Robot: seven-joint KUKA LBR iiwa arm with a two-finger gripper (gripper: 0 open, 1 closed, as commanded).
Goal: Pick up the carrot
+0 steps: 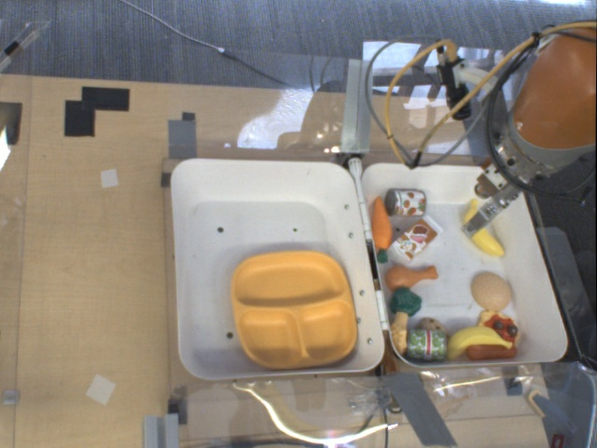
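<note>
Carrot (381, 224) lies upright against the left wall of the right bin (550, 325), a can (405, 202) and a small carton (415, 239) just beside it. That crowding could make the jaws catch the wall or a neighbour. The gripper (489, 209) hovers near a yellow piece (487, 242); whether its jaws are open, I cannot tell.

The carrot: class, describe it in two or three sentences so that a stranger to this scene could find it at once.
Find the right bin, the one crowded with toy food. The carrot lies against its left wall, near the far end, beside a small can. It is the one slim, plain orange piece lying lengthwise along the wall; the drumstick below it is browner and stubbier.
</note>
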